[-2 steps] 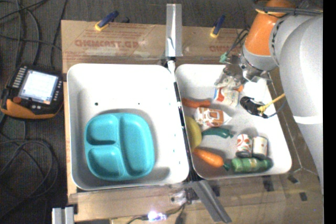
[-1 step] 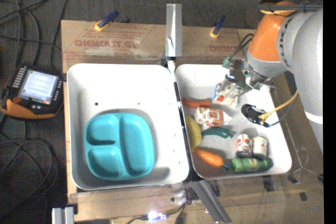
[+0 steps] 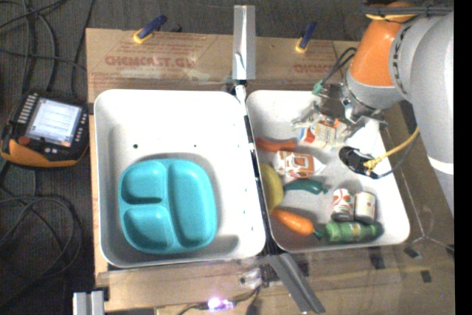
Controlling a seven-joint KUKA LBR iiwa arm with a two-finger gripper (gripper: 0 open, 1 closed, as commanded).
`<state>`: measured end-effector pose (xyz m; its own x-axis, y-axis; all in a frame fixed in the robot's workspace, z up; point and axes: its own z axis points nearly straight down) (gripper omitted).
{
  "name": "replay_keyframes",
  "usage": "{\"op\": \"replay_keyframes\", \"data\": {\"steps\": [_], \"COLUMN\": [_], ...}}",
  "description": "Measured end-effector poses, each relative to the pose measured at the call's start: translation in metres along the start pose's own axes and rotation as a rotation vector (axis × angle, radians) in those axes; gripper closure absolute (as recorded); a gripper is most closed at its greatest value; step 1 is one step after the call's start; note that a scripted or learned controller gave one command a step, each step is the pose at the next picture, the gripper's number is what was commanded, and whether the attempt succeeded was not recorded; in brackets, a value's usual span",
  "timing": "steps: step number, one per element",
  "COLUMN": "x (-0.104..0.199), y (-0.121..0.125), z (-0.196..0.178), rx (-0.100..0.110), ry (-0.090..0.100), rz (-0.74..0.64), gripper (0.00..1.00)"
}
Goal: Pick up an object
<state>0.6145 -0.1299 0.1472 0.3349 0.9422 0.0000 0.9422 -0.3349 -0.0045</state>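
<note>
My gripper [image 3: 327,116] hangs low over the back of the right bin [image 3: 397,226], below the orange wrist band. Directly under it lies a small white and orange carton [image 3: 322,134]; the metal parts of the gripper hide its top edge, so whether it touches the carton is unclear. In front of that lie a white carton with red print [image 3: 296,165], an orange sausage-like piece [image 3: 276,144], a yellow banana [image 3: 271,187], a teal piece [image 3: 307,187], a carrot [image 3: 293,220], a green bottle [image 3: 350,232] and two small cans [image 3: 341,204].
The left bin [image 3: 110,122] holds a turquoise divided plate [image 3: 168,203]. A metal post [image 3: 243,48] rises behind the wall between the bins. A black plug with a yellow cable [image 3: 356,157] dangles beside the gripper. A handheld pendant [image 3: 48,127] lies to the left of the bench.
</note>
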Motion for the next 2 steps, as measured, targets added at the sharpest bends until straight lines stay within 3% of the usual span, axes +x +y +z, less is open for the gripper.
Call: {"op": "replay_keyframes", "data": {"steps": [1,2], "x": [0.0134,0.0125], "y": [-0.0083,-0.0083], "z": [0.0583,0.0494], "rx": [-0.012,-0.011], "ry": [-0.002,-0.002], "rz": [0.023,0.024], "gripper": [0.0,1.0]}}
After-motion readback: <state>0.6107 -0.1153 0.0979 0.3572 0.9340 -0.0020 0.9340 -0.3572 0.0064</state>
